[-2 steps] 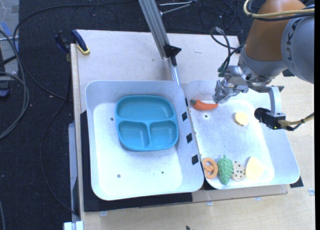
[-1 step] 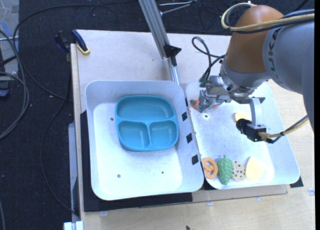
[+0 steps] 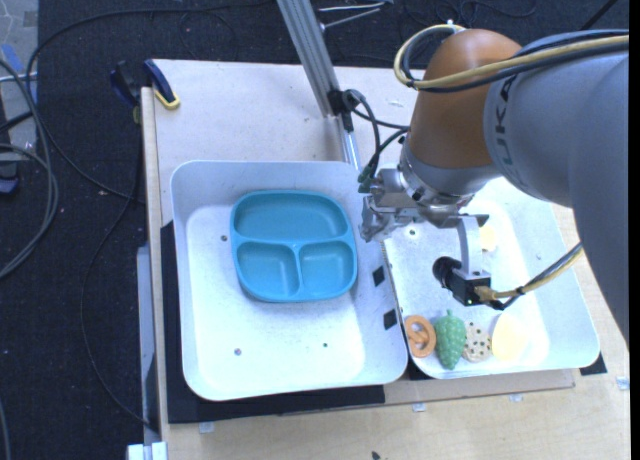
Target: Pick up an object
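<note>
**benchwatcher:** So the arm comes in from the right and hangs over the right bin, up near that bin's back-left corner, close to the wall shared with the left bin. The gripper points down toward the bin floor. Honestly I can't tell how wide it is; the orange band and wrist sit right on top of it from this angle. Nothing visible between the tips, so I'm not going to say it's holding anything.

**gearhead22:** Where's the stuff it could grab?

**benchwatcher:** All bunched along the front edge of the right bin, well apart from the gripper. Left to right: an orange pretzel, a green bumpy thing that looks like a grape bunch, a tan cracker with dots, and a pale yellow blob. The first three sit touching or just beside each other. There's also a small pale piece further back, beside the wrist.

**gearhead22:** And the left bin?

**benchwatcher:** A blue plate with three compartments, lying flat near the back. It sits left of the gripper, across the bin wall. A black fitting on a cable hangs under the wrist, over the middle of the right bin.
</note>
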### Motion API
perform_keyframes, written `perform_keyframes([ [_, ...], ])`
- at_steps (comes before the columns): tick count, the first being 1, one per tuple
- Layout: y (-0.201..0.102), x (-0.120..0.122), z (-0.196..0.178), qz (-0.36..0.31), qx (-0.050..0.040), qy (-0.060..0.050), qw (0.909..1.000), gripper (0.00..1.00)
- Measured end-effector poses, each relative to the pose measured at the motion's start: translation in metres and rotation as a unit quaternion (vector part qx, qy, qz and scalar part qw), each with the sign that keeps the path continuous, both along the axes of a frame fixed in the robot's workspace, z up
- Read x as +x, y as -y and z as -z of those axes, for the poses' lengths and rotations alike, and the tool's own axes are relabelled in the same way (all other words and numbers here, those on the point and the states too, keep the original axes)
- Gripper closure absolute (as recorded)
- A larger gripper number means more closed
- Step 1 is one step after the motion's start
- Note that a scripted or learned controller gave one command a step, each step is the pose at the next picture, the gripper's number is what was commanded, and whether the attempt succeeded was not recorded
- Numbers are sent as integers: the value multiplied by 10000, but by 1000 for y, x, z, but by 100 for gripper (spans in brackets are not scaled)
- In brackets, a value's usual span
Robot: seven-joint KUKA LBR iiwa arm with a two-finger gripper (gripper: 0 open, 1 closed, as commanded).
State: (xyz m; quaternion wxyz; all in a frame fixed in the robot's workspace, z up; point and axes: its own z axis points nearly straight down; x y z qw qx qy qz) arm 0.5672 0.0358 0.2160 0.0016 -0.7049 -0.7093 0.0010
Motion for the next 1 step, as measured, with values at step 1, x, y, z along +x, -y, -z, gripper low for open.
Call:
perform_keyframes([
  [1,-59,-21,-10,-8,4,8,10000,100],
])
